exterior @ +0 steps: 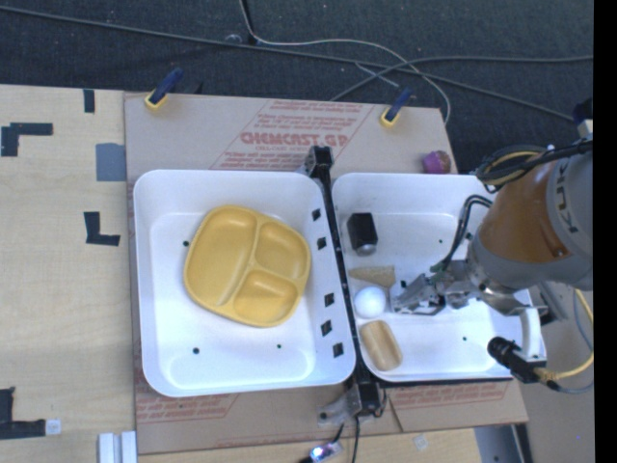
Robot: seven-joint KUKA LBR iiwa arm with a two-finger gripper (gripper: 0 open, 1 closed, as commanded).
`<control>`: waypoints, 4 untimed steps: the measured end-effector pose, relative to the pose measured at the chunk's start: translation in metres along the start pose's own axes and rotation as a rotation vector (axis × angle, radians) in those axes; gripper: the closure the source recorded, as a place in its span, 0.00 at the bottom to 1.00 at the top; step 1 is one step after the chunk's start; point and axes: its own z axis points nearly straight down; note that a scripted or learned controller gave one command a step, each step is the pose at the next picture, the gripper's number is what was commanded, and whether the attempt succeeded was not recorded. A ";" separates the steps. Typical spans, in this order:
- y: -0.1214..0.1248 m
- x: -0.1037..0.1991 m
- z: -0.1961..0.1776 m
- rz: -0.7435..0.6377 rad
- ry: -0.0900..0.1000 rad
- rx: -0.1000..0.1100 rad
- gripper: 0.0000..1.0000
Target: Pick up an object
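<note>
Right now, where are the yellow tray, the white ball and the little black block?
yellow tray (248,264), camera view, centre divider.
white ball (369,303), camera view, its top.
black block (362,231), camera view, its upper face.

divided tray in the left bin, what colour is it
Yellow. The divided tray shows plainly in the camera view, lying in the left bin.

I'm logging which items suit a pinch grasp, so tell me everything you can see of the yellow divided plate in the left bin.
The yellow divided plate looks like smooth moulded plastic, a rounded square with raised ridges splitting it into three compartments: one large one on the left side and two smaller ones on the right. It lies flat and face up, turned at an angle to the walls of the left white bin, roughly in the middle of the floor. Its compartments hold nothing. It rests on the bin floor, with nothing else touching it.
</note>
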 end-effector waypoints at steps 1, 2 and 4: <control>-0.009 -0.001 -0.049 -0.002 0.005 0.005 1.00; -0.007 0.003 -0.091 -0.004 0.005 0.004 1.00; 0.014 0.047 -0.101 -0.008 0.006 0.009 1.00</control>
